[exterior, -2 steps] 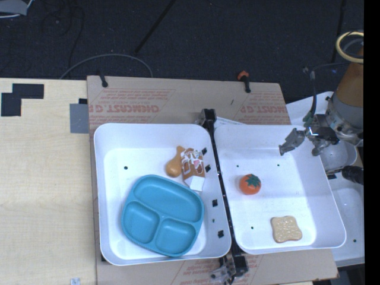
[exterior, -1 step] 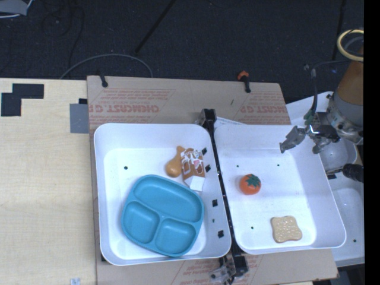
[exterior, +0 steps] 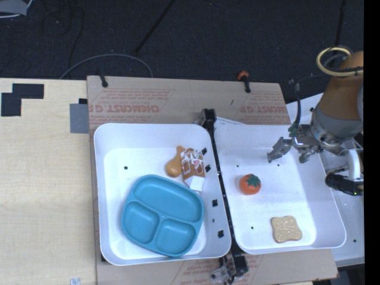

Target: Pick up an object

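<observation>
The gripper (exterior: 292, 149) hangs spread open and holding nothing over the right bin (exterior: 320, 186), apart from the tomato (exterior: 250, 184).

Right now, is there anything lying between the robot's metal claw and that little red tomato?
No. In the camera view, only bare white bin floor separates the gripper from the round red toy tomato; nothing lies between them.

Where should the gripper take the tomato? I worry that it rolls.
Probably from straight above, closing across the round red body of the tomato below its green top. It sits alone on the right bin floor, away from the walls, so both sides are reachable.
</observation>
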